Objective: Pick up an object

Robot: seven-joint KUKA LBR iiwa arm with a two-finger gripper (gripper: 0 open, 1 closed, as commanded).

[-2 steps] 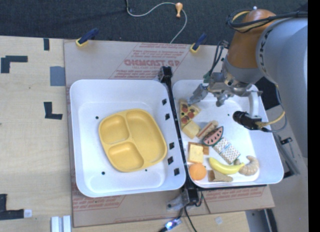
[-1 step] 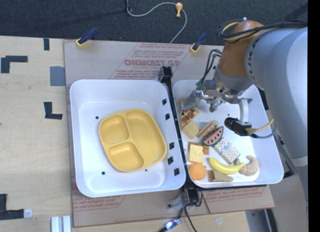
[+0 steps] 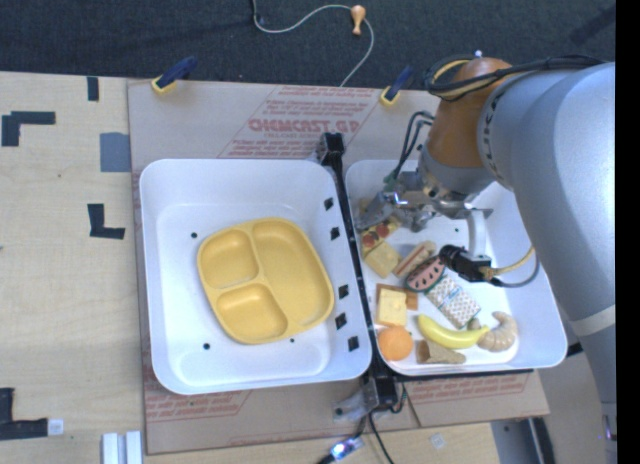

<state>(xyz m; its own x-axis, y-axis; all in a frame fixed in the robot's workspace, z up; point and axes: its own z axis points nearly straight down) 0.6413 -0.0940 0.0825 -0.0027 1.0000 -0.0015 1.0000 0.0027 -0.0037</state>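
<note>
We see the grey arm (image 3: 555, 152) reaching in from the right, its orange band (image 3: 462, 122) just above the wrist, and the gripper (image 3: 385, 214) down in the upper left corner of the right bin (image 3: 540, 347). The metal parts of the gripper crowd together over the toy food there, and we cannot tell whether its jaws stand wide or narrow, nor whether anything lies between them.

Just below the jaws, close against the divider between the bins, lie a small reddish piece (image 3: 372, 239) and a pale yellow wedge (image 3: 381, 258) that looks like cheese. A little further below and to the right of the jaws we find a brown sausage-like piece (image 3: 415, 258) and a watermelon slice (image 3: 427, 274) side by side, then a speckled white packet (image 3: 455, 300). Further down from the jaws sit a yellow cracker-like square (image 3: 392, 306), an orange (image 3: 396, 343), a banana (image 3: 447, 332) and, at its right end, a pale croissant-shaped piece (image 3: 500, 332). A brown flat piece (image 3: 437, 353) lies under the banana near the bin's lower rim.

A black cable (image 3: 470, 262) loops down from the wrist, to the right of the jaws, over the food.

To the left of the jaws, across the divider, the left bin (image 3: 170, 252) holds a yellow three-compartment plate (image 3: 264, 278), well apart from the gripper. Both bins rest on a cardboard sheet (image 3: 290, 122) held by blue clamps (image 3: 174, 73).
</note>
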